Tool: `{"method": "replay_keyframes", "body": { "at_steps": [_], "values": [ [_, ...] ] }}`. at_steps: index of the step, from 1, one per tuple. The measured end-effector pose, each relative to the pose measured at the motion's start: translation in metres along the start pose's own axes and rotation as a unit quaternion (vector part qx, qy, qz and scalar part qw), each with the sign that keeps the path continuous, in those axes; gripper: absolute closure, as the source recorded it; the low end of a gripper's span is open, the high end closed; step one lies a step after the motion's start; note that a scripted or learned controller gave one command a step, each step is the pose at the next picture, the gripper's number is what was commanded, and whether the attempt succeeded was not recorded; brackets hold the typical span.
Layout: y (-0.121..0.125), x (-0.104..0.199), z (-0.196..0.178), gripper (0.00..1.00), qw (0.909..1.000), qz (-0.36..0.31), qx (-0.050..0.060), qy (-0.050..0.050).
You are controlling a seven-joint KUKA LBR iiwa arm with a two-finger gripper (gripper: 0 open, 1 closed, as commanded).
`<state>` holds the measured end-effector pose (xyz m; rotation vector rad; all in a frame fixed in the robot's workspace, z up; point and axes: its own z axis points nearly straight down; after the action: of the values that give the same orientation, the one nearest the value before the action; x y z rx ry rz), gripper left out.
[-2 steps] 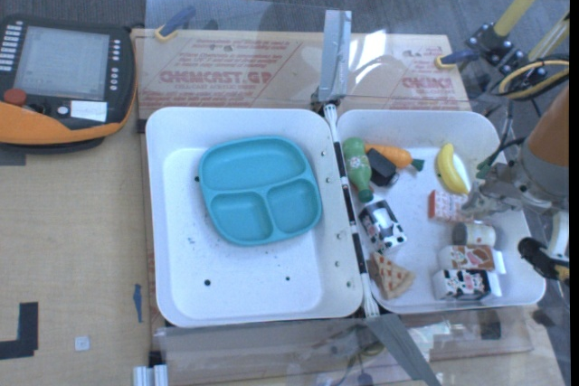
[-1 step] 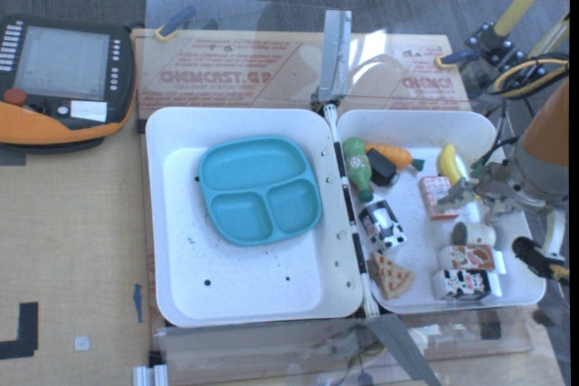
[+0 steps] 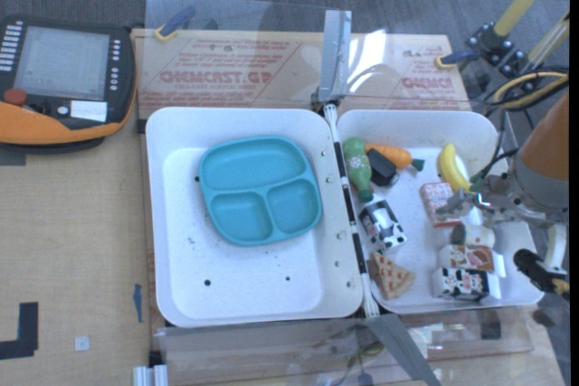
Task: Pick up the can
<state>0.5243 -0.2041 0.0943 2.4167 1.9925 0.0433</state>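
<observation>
In the camera view my claw (image 3: 470, 211) hangs over the right bin (image 3: 484, 129); I cannot tell its opening or whether it holds anything. The can (image 3: 438, 200) lies just left of the claw. I judge it light, rigid and smooth, best gripped across its round body.

Arm (image 3: 545, 160): grey housing with a broad orange band above the wrist, visible at the frame's right side. Surface smooth, rounded in section. Wrist assembly below the band is silver-grey metal, blocky, with dark fittings. A black cable (image 3: 500, 160) loops along the wrist. The pincer (image 3: 470, 211) is metallic, pale grey. Screws and markings are too small to make out.
</observation>
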Motion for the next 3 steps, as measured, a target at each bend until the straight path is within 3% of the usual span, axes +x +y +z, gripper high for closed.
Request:
{"method": "replay_keyframes", "body": {
  "at_steps": [1,2,3],
  "values": [
    [-0.016,-0.003,0.0,0.0,0.9971,0.076,0.001,0.003],
    [0.065,0.047,0.006,0.0,0.9832,0.182,0.005,-0.01],
    [0.116,0.042,-0.037,0.0,0.9881,0.153,0.013,-0.01]
  ]
}}
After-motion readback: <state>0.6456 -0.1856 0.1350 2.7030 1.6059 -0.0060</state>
